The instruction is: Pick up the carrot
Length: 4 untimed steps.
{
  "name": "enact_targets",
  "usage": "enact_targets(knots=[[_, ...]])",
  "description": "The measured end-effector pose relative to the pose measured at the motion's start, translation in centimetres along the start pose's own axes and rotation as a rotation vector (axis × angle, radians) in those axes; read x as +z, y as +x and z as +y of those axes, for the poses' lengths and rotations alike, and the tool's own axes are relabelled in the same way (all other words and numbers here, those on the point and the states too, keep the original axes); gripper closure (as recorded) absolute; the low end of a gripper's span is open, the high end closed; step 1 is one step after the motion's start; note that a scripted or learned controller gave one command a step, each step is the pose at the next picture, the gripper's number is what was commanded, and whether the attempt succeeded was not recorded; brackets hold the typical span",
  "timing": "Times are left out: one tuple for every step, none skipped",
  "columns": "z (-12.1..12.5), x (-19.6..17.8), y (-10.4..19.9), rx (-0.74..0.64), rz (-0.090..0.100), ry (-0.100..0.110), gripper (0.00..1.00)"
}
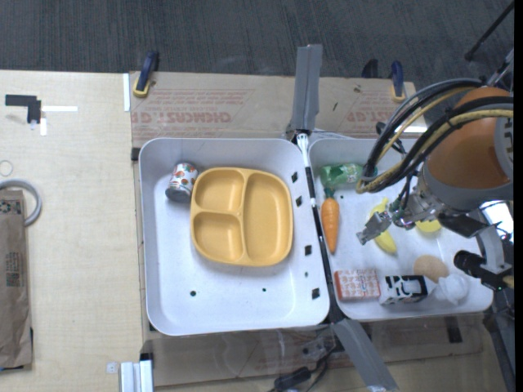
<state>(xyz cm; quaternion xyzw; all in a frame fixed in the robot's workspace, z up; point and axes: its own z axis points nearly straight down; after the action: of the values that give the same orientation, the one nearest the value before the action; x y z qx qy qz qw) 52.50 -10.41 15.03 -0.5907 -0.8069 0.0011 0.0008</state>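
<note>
Carrot (329,222) lies lengthwise in the right bin (353,302), tight against the divider wall, green top pointing away from us. The gripper (374,231) hangs just to the carrot's right, above the bin floor, nothing between its fingers; whether they're spread or closed I can't tell from here. To do this well, I'd say slide across over the carrot's thick middle, turn the fingers to straddle its width, and drop straight down. That wall leaves little room for the near finger, so centring matters.
</note>
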Motion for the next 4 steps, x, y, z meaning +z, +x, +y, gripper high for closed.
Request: enact_targets(knots=[[1.2,-4.1,2.4,-0.106,-0.002,-0.003,0.00],[-1.6,-4.1,3.6,-0.125,0.000,0.000,0.00],[-2.1,-13.7,5.7,0.069,-0.001,0.000,0.00],[1.0,-5.9,4.1,0.069,-0.001,0.000,0.00]])
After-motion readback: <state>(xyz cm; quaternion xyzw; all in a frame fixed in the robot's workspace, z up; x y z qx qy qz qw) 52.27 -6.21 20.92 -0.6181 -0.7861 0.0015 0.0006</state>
